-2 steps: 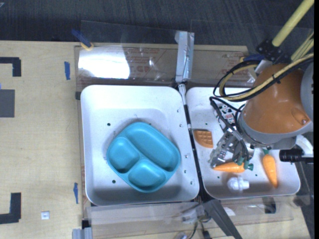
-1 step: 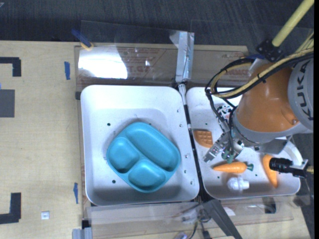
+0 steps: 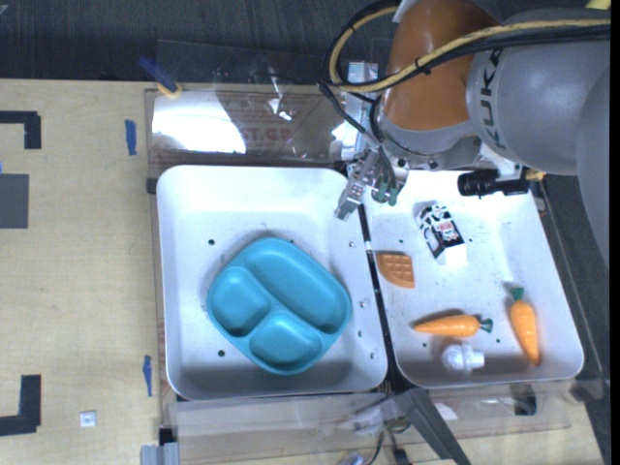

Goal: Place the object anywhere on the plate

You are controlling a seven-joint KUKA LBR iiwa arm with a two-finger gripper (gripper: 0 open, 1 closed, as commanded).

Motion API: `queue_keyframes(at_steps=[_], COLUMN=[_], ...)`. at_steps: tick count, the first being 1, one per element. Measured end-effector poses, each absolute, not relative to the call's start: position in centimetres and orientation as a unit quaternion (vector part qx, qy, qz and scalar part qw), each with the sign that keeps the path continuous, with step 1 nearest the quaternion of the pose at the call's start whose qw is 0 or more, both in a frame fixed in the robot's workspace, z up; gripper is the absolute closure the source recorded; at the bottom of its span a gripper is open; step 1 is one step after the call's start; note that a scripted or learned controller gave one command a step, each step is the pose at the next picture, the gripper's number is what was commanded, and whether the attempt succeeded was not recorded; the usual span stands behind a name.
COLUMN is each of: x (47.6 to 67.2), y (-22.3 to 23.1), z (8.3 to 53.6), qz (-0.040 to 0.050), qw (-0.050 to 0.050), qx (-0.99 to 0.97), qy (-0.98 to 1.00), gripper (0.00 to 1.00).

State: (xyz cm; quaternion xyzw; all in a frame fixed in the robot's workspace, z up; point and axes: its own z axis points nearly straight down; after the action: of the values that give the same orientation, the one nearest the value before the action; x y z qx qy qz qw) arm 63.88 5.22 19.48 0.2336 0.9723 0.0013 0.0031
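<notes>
blue plate [image 3: 279, 303], orange carrots [image 3: 450, 325], white bins [image 3: 184, 260].

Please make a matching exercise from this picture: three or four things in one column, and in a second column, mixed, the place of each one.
Things:
1. blue plate
2. waffle piece
3. small white object
4. hand

Places:
A. right bin, near the front edge, just below the lying carrot
B. above the divider between the two bins, at the back
C. left bin, in the middle
D. right bin, close to the divider, left of the black and white item

Right pairs: 1-C, 2-D, 3-A, 4-B
</notes>
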Motion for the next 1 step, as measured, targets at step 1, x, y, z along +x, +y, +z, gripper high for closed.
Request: queue_keyframes(at_steps=[1], x=[59.08], y=[2.04], z=[18.57], qz=[0.0003], qw=[0.001], qx=[0.089], qy=[0.996], gripper=[1.00])
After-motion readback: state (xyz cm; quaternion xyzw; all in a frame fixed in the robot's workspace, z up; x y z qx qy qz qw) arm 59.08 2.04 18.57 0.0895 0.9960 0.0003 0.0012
